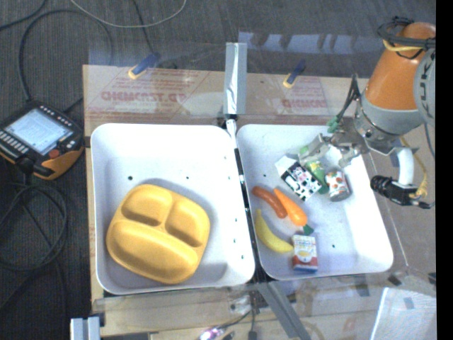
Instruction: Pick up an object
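Clutter crowds the far half of the right bin (368,250), where the pincer (331,147) hangs low over a black-and-white patterned box (301,180), a green item (316,172) and a small can (338,185). Whether the pincer is clenched or released cannot be told (its tips blur into the pile). An orange carrot (280,202), banana (270,235) and juice carton (305,252) lie nearer the bin's front edge. A yellow bread-like lump (158,231) fills the left bin (113,144).
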You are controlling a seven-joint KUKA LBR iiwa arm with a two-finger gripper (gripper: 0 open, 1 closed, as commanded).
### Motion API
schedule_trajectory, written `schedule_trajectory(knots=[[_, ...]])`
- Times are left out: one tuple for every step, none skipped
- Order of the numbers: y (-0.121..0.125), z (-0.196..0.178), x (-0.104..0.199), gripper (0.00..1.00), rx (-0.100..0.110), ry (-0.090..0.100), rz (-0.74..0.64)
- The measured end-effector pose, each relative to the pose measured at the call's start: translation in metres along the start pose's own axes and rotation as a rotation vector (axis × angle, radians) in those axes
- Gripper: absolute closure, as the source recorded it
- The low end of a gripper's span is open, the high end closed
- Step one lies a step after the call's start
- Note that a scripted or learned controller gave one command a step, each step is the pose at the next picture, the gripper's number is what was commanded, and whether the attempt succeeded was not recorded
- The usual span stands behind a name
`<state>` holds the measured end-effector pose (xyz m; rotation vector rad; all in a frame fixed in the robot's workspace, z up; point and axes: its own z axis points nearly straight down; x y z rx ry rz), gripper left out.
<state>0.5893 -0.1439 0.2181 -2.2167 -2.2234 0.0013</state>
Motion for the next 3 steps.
schedule_trajectory(knots=[[0.011,0.124,-0.009,0.0,-0.002,0.001,-0.045],[0.011,0.115,-0.009,1.0,-0.002,0.0,-0.046],[0.033,0.021,0.083,1.0,-0.001,-0.002,0.031]])
